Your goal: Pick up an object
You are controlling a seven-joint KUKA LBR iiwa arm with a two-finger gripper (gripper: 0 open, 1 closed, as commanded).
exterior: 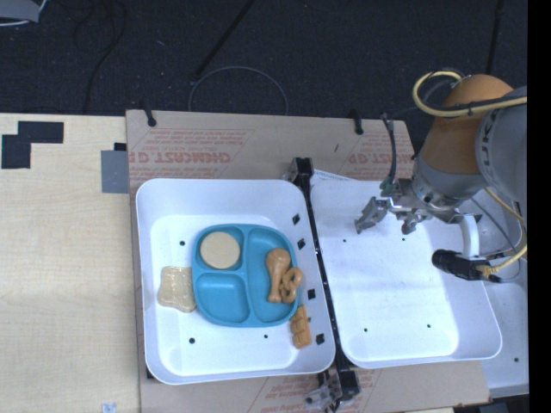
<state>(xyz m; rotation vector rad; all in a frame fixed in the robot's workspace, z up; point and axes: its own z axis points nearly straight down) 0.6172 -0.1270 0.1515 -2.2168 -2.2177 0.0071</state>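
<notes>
My gripper (389,218) hangs over the upper part of the right bin (405,317), its two fingers spread open with nothing between them. The objects all lie in the left bin (164,351). A blue divided plate (225,304) carries a round tan biscuit (219,249) and a brown pretzel-like piece (281,274). A pale slice of toast (176,288) rests against the plate's left edge. A small orange-brown chunk (300,327) lies at the plate's lower right, near the divider.
A black divider (315,265) runs between the two bins. Brown cardboard (224,149) lies under both bins, with the pale bench top (60,274) to the left. The arm's orange band (461,136) rises at the right.
</notes>
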